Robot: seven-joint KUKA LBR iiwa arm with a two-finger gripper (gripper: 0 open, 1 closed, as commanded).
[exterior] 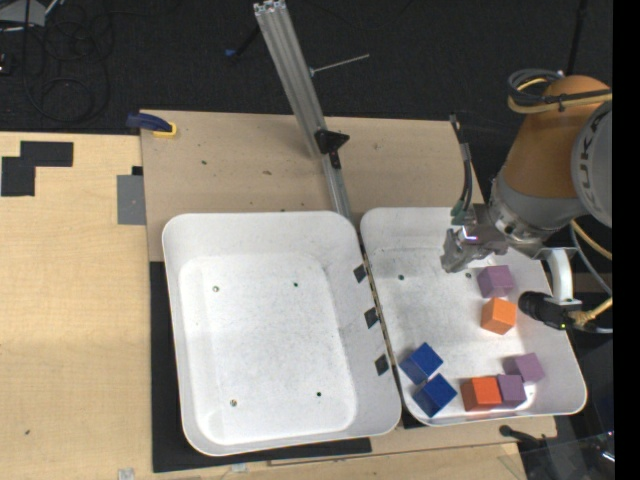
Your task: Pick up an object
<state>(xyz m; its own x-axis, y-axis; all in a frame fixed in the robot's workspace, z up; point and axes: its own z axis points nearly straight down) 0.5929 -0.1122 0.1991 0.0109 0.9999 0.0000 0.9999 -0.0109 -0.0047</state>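
Blue cubes [428, 376] lie well apart from the end effector [460, 256], grip state unclear.

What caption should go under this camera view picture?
Robot arm's pincer hovers over the right bin, near purple, orange and blue blocks.

text check | arm [560, 153]: dark letters at the frame's right edge on the grey casing, cut off, looks like part of "KUKA", not fully readable | bins, blocks, bench: no readable text, labels or numbers
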